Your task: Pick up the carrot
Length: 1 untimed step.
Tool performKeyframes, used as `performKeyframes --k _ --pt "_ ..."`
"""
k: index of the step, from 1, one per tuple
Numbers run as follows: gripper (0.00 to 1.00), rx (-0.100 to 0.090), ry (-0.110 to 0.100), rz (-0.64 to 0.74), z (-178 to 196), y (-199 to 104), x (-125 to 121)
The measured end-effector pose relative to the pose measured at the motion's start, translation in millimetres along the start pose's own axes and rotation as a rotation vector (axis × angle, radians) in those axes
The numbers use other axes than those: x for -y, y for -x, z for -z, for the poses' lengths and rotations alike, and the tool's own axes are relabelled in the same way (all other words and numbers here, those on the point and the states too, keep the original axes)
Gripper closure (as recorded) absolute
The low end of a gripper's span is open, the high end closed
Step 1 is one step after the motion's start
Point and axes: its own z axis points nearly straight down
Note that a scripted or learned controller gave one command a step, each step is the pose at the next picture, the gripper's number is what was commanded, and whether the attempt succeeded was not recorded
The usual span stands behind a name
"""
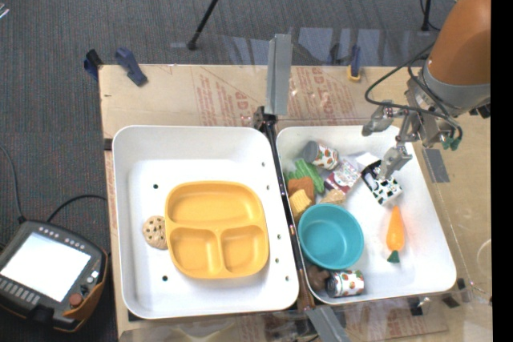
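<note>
Orange carrot [395, 230] lies flat on the floor of the right bin [445, 252], near that bin's right wall, green stub pointing toward the near edge. Camera view: the gripper [390, 164] hangs above the bin's upper middle, fingertips just above and left of the carrot's top end, close to a black-and-white patterned block [385, 188]; nothing is seen between the fingers, and whether the jaws are spread or pressed together cannot be told from this slant. Risk, as judged: a descent from here lands on the patterned block instead of the carrot, since the tool sits over the block and not over the carrot's middle; a grip near the tapered tip could also slip off. Carrot lies lengthwise toward the camera, so a jaw axis along it would close on air. Around it: teal bowl [330, 235] just left of the carrot, apart from it; small printed can [346, 283] at the near edge; a heap of play food [309, 182] against the divider. Left bin [136, 164] holds a yellow divided tray [216, 228] and a cookie [155, 231]. Carrot's right side is free.
</note>
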Motion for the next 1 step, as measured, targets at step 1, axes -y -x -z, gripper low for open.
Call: performKeyframes --k 1 --pt "0.00 -0.006 0.002 -0.025 -137.5 -51.6 42.4"
